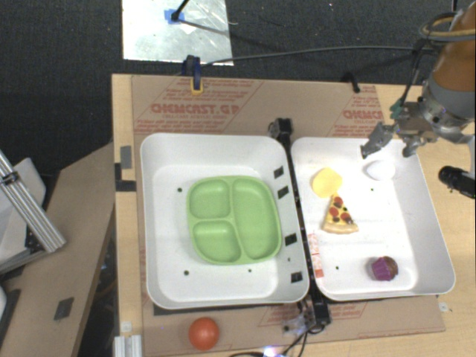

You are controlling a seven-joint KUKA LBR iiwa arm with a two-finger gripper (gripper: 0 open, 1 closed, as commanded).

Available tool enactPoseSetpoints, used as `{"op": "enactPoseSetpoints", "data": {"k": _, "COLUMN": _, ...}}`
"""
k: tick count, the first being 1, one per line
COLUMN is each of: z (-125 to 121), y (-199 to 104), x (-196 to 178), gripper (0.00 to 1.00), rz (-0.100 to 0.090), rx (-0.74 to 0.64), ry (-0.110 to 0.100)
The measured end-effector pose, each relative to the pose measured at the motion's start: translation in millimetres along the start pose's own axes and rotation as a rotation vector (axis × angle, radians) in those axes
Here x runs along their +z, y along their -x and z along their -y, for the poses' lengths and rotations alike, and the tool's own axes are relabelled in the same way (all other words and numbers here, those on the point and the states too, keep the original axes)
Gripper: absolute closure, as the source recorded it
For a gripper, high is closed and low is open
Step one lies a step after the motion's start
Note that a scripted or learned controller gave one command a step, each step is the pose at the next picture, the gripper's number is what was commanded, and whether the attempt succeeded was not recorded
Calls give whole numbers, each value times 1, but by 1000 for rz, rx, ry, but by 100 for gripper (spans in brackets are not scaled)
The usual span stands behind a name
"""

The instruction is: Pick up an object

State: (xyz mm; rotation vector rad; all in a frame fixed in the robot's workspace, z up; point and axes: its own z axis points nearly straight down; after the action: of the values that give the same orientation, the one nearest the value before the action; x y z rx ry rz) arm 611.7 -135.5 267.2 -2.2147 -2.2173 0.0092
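Brown cardboard with faded red print covers the bench (245, 99), and two shallow white bins sit on it side by side. Dark speckled floor lies behind, with a shiny silver sheet (177, 22) on it.

At the picture's right edge the arm (452, 65) is cut off, so most of its body is hidden. Its gripper (390, 144) hangs over the far corner of the right bin (431, 222). The two dark fingers are spread apart with nothing between them. Just below sits a small white lump (380, 170); it is hard to make out against the white bin.

Also in the right bin are a round yellow piece (326, 181), smooth like plastic, and a toy pizza slice (340, 216), a flat triangle with red dots, just beside it. A bumpy purple thing (384, 268) sits near the front, well apart from them.

The left bin (160, 222) holds a smooth green tray (233, 219) with three dips.

An orange ball (204, 332) rests on the cardboard in front of the left bin. A grey metal frame (28, 210) is cut off at the left edge.
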Motion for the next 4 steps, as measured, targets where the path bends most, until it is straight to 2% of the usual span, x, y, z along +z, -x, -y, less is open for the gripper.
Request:
{"op": "enactPoseSetpoints", "data": {"k": 1, "z": -2, "y": 0, "x": -7, "gripper": 0, "rz": 2, "rx": -2, "ry": 11}}
{"op": "enactPoseSetpoints", "data": {"k": 3, "z": -7, "y": 9, "x": 88, "gripper": 0, "rz": 2, "rx": 0, "ry": 9}}
{"op": "enactPoseSetpoints", "data": {"k": 4, "z": -13, "y": 8, "x": 148, "gripper": 0, "rz": 2, "rx": 0, "ry": 9}}
